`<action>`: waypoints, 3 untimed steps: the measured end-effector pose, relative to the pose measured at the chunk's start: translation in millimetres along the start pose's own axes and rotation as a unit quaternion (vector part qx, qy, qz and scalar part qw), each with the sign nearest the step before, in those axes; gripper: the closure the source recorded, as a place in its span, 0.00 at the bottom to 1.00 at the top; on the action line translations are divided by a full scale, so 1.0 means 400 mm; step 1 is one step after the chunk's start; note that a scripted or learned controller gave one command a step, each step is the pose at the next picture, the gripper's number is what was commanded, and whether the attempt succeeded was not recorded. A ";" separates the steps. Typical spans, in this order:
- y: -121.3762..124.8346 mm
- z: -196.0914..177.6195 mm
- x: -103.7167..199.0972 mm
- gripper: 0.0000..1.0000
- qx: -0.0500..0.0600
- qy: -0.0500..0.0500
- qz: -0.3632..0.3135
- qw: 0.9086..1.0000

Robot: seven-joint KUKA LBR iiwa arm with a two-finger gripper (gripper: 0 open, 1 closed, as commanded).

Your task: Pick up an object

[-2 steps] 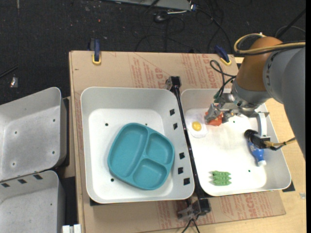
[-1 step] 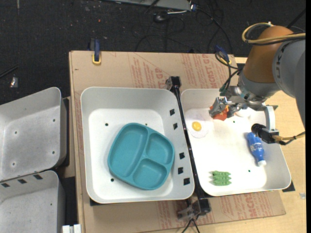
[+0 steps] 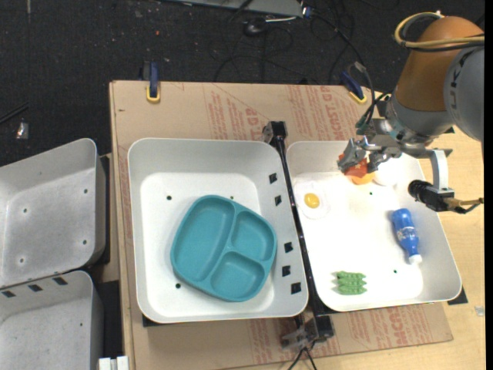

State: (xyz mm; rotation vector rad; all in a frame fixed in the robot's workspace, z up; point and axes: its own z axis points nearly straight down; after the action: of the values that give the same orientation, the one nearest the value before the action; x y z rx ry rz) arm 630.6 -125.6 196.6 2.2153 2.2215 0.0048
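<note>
Bins sit side by side on the bench, and the right bin [image 3: 431,280] is the one to measure from. The gripper [image 3: 360,157] is low over that bin's far left corner, tipped down toward an orange thing [image 3: 359,177] just under it. The orange thing looks like the one it wants to pick up. The gripper seems to touch the top of it, but the spot is small and dark, so I cannot tell if the fingers are wide, narrow, or closed on it. I also cannot tell which way the orange thing points; it looks like a short lump with no clear long side.

The arm comes in from the right, so the far corner is an easy reach for it. That may be why it goes there first.

A fried egg toy [image 3: 311,201] lies near the right bin's left wall, a little closer to us than the orange thing. A blue bottle [image 3: 405,235] lies flat by the right wall, its long side running from far to near. A green pea pod [image 3: 350,283] lies near the front edge, pointing left to right. A teal plate [image 3: 223,247] fills the other bin [image 3: 146,168], left of the right bin.
</note>
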 end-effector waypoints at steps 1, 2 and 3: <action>0.011 -0.109 0.009 1.00 0.000 0.000 0.000 1.000; 0.005 -0.105 0.123 1.00 0.003 0.001 -0.002 1.000; 0.044 -0.101 0.256 1.00 0.001 0.001 -0.002 1.000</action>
State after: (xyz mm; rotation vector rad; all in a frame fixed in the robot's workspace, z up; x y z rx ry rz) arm 647.6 -23.0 237.0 2.2121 2.2284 0.0031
